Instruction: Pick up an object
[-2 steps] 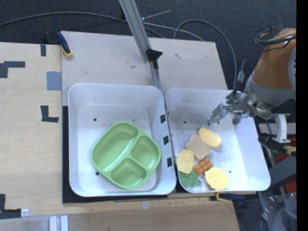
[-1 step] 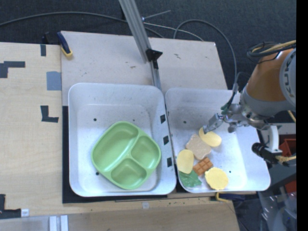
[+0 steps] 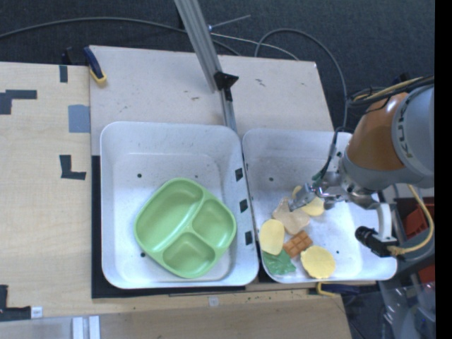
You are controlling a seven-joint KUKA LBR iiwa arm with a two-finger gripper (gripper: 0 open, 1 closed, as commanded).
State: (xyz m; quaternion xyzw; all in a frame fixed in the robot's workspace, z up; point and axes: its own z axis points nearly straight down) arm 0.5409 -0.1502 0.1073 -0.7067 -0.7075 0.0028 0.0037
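Two bins (image 3: 113,189) on table; food pieces (image 3: 293,242) at 6 o'clock of right one. Fingers (image 3: 305,196) low, at 12 o'clock of pieces; grip state cannot tell. Nothing lifted; pick remains.

Wooden bench on dark carpet, seen from above.

The light plywood bench top (image 3: 42,161) fills the left and centre, marked with grey and black tape patches (image 3: 79,117) and scuffed with dark specks behind the bins. A slanted metal pole (image 3: 198,30) crosses from the top edge down to the middle of the bench. A blue and yellow clamp (image 3: 94,65) sits at the far left corner of the raised board. Dark carpet (image 3: 339,13) lies beyond, with thin black cables (image 3: 296,37) looping across it.
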